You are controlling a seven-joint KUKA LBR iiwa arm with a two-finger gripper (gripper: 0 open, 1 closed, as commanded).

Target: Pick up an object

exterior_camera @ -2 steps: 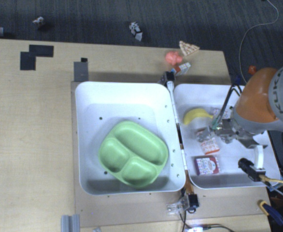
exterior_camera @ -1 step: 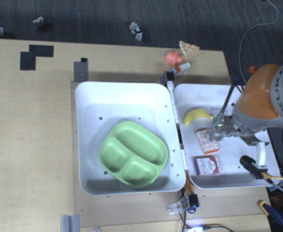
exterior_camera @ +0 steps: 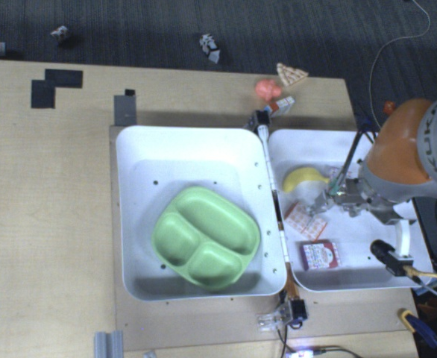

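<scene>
The fingers' state I cannot tell; the gripper (exterior_camera: pixel 330 198) hangs in the right white bin (exterior_camera: pixel 353 278) by a round yellow object (exterior_camera: pixel 305 177), on a pale wooden bench (exterior_camera: pixel 47 222) above dark carpet (exterior_camera: pixel 144 13).

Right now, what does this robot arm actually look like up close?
The arm is a thick, rounded grey tube with a glossy orange band above the wrist. Its end narrows to a metal gripper, and thin dark cables run along it.
</scene>
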